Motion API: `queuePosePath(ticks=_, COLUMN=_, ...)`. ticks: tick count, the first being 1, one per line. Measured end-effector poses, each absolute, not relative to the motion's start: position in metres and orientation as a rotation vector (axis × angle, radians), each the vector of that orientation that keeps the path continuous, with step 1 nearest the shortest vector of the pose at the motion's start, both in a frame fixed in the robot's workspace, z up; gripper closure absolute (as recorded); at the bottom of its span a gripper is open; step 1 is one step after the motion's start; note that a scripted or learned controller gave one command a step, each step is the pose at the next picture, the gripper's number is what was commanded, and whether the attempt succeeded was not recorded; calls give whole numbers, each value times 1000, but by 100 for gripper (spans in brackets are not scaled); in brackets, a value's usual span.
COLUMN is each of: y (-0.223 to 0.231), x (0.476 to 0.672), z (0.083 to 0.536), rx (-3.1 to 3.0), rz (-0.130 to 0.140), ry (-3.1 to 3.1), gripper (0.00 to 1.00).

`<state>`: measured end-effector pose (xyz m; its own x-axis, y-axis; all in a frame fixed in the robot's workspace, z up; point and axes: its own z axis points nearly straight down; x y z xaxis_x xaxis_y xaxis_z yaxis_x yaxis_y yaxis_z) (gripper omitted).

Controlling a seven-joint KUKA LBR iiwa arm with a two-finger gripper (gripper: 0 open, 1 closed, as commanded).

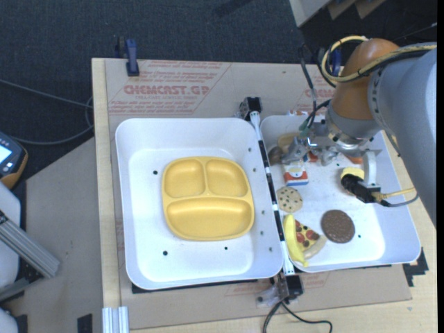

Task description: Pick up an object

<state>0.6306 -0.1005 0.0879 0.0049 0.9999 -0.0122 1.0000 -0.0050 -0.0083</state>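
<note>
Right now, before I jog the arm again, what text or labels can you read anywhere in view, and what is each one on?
"CHEMCAST GP" in large red letters, on the brown board under the bins, above the left bin.
Smaller red lines above and below that word: too blurred to read.
Red print on the board near the arm: partly hidden, unreadable.
Small carton in the right bin: coloured label, too small to read.

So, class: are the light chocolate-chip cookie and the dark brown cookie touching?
Apart. The camera view shows bare white bin floor between the light cookie and the dark cookie.
</note>
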Motion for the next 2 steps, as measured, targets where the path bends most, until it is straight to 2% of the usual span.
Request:
queuePosePath(ticks=1, y=-114, x=654, z=84, rx=2278, rz=-61, ry=2254, gripper=0)
queuePosePath(ticks=2, y=-150, x=665, z=86, rx=2233, rz=-5, ry=2229, gripper=0)
